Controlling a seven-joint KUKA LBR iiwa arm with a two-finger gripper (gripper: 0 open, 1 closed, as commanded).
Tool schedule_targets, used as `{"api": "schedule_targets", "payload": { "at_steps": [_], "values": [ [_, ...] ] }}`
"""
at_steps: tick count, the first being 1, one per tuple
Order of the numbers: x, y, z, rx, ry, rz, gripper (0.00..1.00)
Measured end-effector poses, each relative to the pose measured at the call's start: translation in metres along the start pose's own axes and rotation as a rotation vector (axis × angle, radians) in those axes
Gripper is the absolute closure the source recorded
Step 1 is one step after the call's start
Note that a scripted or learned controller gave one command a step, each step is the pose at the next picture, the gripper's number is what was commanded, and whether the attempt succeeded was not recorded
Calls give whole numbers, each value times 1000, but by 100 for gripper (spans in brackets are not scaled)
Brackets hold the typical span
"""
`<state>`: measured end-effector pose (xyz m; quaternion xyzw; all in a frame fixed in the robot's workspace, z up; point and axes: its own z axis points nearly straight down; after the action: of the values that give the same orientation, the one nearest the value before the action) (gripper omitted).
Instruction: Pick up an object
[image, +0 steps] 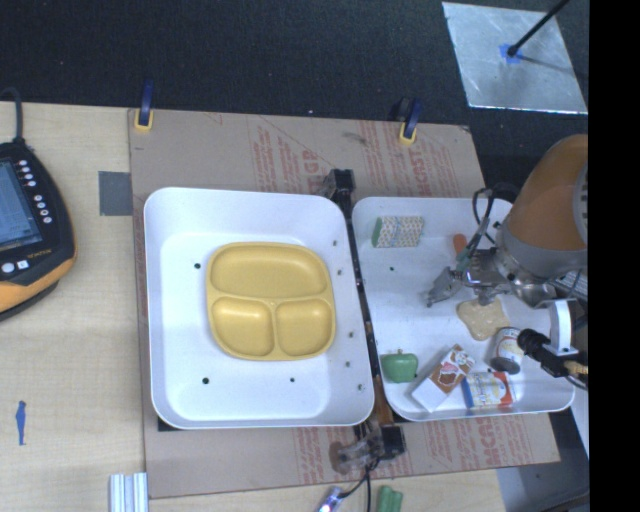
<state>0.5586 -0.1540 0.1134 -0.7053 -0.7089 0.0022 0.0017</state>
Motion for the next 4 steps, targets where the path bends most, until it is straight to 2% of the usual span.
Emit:
{"api": "schedule_targets", "payload": {
  "at_steps": [1, 2, 3, 4],
  "values": [
    [-53, 47, -29, -5, 0, 4, 0],
    [-39, 74, 2, -4, 1, 2, 0],
    [-58, -20, -50, -3, 1, 3, 0],
    [-57, 30, 20, -2, 0, 0, 0]
  ]
}}
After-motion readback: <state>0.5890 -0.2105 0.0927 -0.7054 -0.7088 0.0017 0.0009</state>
